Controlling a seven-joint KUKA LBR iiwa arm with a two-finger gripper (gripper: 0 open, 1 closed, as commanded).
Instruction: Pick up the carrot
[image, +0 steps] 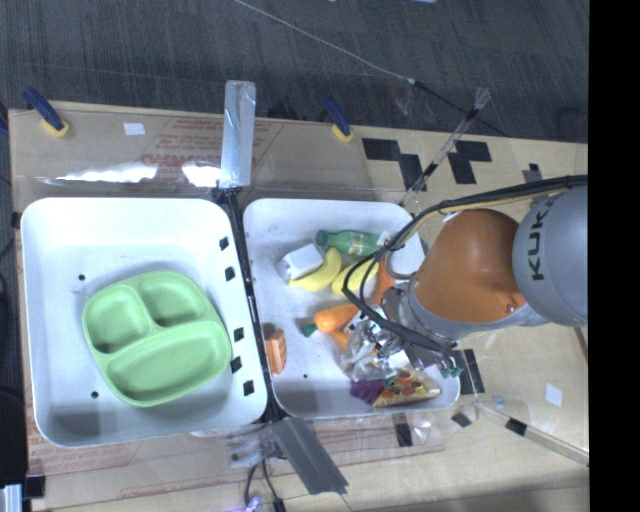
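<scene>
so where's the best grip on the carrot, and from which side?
Judging by pose: grip the carrot across its orange middle, coming straight down. It lies flat in the right bin, its long axis roughly left-right. Its left end looks free; the gripper and clutter crowd its right end, so favour the left half.

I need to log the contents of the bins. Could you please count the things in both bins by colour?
Green: 2, the divided plate and the bottle
Yellow: 1, the banana
Orange: 2, the carrot and a small piece at the bin wall
White: 1, the small block
Multicoloured: 1, the pizza slice
Total: 7, of those I can tell apart; the arm hides some.
</scene>
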